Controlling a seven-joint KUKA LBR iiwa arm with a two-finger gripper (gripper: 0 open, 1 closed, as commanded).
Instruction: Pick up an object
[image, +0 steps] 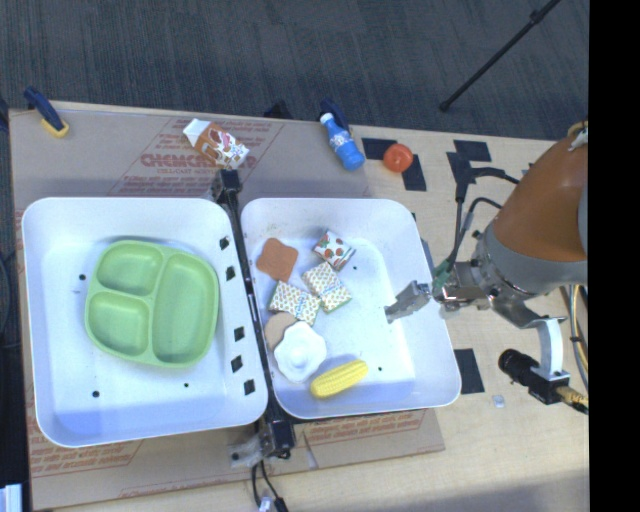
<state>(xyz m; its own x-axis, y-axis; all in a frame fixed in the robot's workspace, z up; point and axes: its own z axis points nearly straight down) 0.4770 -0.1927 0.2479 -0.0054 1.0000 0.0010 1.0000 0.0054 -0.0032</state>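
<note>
While gripper (405, 302) hung over right bin (432, 360) near its right wall, nothing was held; finger spread could not be told. Approach step judged. Toy corn cob (339, 377) lay front-centre; reach leftward needed.

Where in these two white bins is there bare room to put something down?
Right bin: bare floor between the corn and the gripper, and along the far wall. Its left half is crowded with toy food. Left bin: margins around the green tray.
</note>
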